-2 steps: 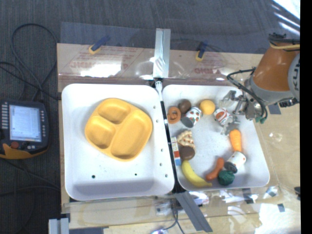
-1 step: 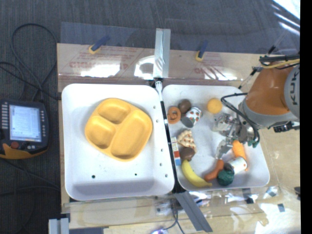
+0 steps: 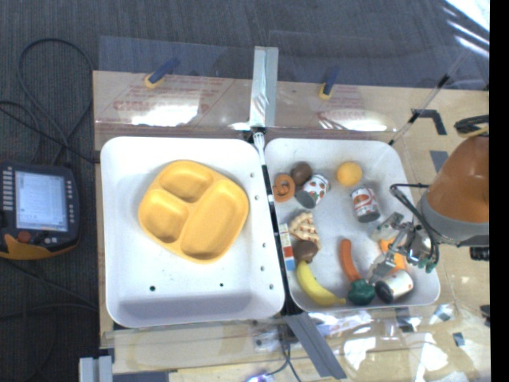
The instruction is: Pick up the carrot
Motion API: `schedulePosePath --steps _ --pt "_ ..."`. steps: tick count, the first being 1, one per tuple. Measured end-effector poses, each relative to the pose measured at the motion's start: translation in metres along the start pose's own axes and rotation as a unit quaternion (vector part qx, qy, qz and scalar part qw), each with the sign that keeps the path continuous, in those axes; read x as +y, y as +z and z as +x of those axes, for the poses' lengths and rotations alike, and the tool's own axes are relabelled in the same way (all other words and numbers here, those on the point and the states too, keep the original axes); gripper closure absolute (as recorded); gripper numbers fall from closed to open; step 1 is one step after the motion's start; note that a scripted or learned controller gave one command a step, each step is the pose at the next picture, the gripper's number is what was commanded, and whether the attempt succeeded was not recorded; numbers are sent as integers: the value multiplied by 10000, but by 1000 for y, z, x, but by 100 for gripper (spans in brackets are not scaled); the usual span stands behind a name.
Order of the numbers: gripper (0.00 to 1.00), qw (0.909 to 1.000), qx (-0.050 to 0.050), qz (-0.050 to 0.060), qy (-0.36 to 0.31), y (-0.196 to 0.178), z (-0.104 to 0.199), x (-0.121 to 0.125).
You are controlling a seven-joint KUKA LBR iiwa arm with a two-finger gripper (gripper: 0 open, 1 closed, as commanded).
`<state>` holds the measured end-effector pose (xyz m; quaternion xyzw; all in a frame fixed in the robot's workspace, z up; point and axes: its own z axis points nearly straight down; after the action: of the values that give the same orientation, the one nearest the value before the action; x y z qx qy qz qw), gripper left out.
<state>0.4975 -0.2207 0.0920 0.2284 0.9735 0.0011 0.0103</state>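
The carrot point(image 3: 347, 259) is a short orange stick lying in the lower middle of the right bin point(image 3: 413, 191), pointing roughly toward the near rim. My gripper point(image 3: 400, 245) hangs over the bin's right side, a short way right of the carrot and apart from it. A small orange item point(image 3: 385, 246) shows at the gripper's left edge; I cannot make out what it is or whether it is held.
Around the carrot lie a banana point(image 3: 316, 286), a green item point(image 3: 362, 292), a dark can point(image 3: 395, 285), a red-and-white can point(image 3: 364, 203), a yellow ball point(image 3: 348, 173) and a beige lump point(image 3: 303, 226). The left bin point(image 3: 127, 277) holds a yellow divided plate point(image 3: 193, 209).
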Motion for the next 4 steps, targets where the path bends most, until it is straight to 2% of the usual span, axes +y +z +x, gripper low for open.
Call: schedulePosePath --steps 1,2,3,4 --pt "100 10000 -22 10 -14 -11 -2 1" --pt "0 10000 -67 -2 -14 -13 -4 3" --pt "0 9984 -23 -12 566 -1 3 -1" --pt "0 9668 28 -74 2555 -1 5 13"
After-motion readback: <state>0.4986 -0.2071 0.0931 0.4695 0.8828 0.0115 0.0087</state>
